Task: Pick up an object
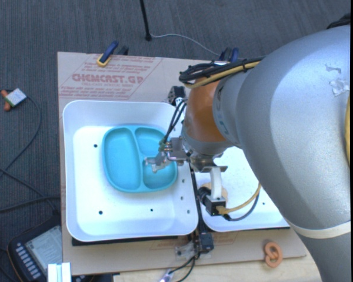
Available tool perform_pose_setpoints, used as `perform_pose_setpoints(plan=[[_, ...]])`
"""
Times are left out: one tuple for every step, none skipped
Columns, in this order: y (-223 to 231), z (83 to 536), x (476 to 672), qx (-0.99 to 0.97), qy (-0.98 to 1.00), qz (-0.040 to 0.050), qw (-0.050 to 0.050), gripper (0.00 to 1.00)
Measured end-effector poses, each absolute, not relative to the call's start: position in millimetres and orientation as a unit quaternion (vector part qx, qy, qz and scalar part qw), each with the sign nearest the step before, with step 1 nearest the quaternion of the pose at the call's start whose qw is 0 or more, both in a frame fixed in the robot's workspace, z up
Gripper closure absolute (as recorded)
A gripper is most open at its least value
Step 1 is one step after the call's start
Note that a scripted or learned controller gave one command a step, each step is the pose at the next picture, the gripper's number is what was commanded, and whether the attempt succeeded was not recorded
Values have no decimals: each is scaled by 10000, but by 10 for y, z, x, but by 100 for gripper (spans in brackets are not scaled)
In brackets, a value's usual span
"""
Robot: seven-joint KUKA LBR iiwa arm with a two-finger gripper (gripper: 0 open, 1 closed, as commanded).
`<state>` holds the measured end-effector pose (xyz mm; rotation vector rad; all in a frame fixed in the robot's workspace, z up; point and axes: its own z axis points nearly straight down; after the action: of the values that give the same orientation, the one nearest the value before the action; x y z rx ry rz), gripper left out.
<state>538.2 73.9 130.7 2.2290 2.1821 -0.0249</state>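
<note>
Jaws are hanging over the right side of the blue plate (128, 160), low & close to its rim; can't tell from this angle whether they're open or shut, or whether they're touching it; nothing is showing between them.

Plate is lying flat in the left bin (85, 216), approx. mid-floor, nearer the right wall; it's turquoise, smooth, prob. plastic, w/ rounded corners & raised ridges dividing it into compartments; a long oblong one is taking up the left half, the right-hand ones are being partly hidden by the wrist.

Bin is shallow, white, matte-looking, w/ rounded corners & a few small dark dots in its floor; the right bin (265, 216) is sitting just beside it, mostly being covered by the arm (294, 128), a big smooth grey shell w/ an orange band (201, 107) above the wrist; black cables are running along that band.

Both bins are resting on a brown cardboard sheet (106, 78) w/ red print on the far side; a blue & yellow clamp (109, 51) is gripping its far edge; an orange ring-shaped thing (273, 253) is lying on the sheet in front of the right bin. Grey ribbed carpet (23, 28) is surrounding everything; a small orange & white item (14, 98) is lying on it at left, w/ thin black cords trailing nearby.
</note>
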Motion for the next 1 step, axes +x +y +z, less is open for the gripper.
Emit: perform_pose_setpoints(plan=[[739, 1307, 5382, 7145, 6995, -79, 111, 0]])
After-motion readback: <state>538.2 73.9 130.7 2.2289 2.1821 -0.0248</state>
